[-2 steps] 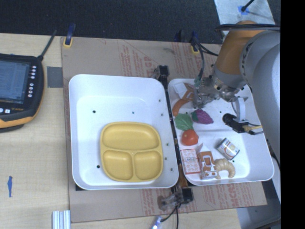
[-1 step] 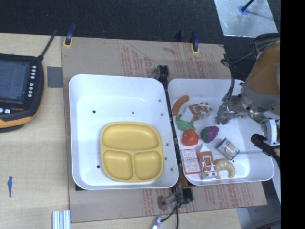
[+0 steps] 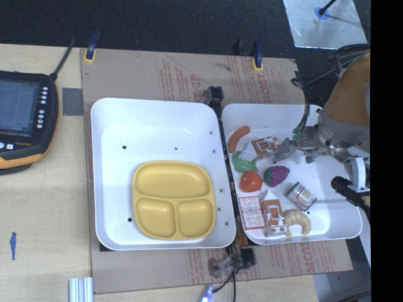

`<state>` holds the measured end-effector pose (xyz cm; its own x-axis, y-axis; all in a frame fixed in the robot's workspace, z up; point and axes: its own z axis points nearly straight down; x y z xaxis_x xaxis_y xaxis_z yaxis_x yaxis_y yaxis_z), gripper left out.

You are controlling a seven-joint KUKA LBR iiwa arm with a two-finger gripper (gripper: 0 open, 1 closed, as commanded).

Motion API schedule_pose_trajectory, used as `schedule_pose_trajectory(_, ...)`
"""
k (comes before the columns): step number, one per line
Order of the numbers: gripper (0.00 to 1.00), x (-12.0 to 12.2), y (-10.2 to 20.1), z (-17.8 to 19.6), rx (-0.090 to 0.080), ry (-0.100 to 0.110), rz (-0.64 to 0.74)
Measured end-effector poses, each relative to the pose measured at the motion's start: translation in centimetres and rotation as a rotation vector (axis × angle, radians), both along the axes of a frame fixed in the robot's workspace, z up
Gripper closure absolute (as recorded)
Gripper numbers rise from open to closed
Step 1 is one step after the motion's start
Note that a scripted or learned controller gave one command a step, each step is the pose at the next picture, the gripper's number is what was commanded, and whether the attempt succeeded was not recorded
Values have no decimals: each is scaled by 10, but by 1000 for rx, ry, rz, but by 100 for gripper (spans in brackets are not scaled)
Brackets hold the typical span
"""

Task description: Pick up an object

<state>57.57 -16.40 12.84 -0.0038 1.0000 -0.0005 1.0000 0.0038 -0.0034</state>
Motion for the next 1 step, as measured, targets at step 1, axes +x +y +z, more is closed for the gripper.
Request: schedule_pose_trajectory(1, 0, -21, 36, -37, 0, 1, 2)
